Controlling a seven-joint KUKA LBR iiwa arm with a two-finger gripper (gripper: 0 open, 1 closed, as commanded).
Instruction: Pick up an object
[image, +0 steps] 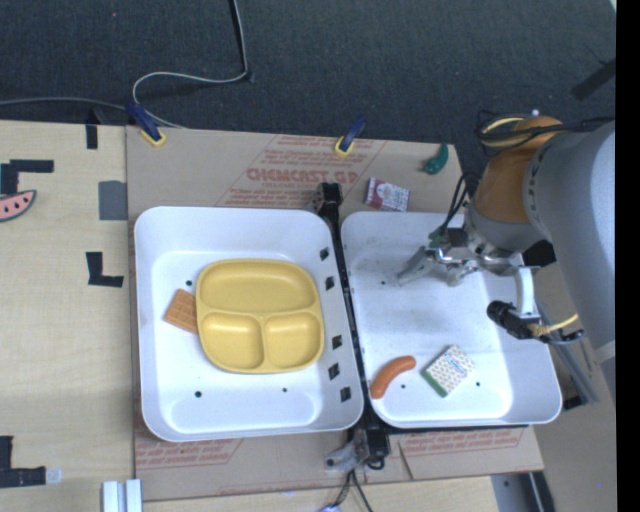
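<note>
Overhead slanted view of a cardboard-covered surface (300, 165) w/ two shallow white bins side by side. A grey KUKA arm (590, 230) w/ an orange band enters from the surface's right edge and bends down over the right bin (520, 395).

Left bin (160, 330): a large yellow divided tray (262, 312) sits mid-bin, three compartments. A small tan cracker-like piece (181, 311) lies at the tray's left side, touching or tucked just under its rim.

Right bin: the claw (408, 270) points toward the bin's far-left corner, low over bare floor. Its two thin metal fingers appear slightly apart w/ nothing between them; it holds nothing. Near the bin's front edge lie two candidates: a small green-and-white packet (447, 370), tilted, and just to its left an orange hot dog-shaped toy (392, 374) near the front-left corner. They're close together but apart.

Beyond the bins, at the surface's back edge: a small red-and-white box (385, 194), plus yellow and blue clips.

Risks, as judgement: the claw is well apart from both objects, so closing here would grab air. The packet lies flat and may slip out. The toy is rounded and close to the bin wall; fingers could bump the wall or roll it away.
</note>
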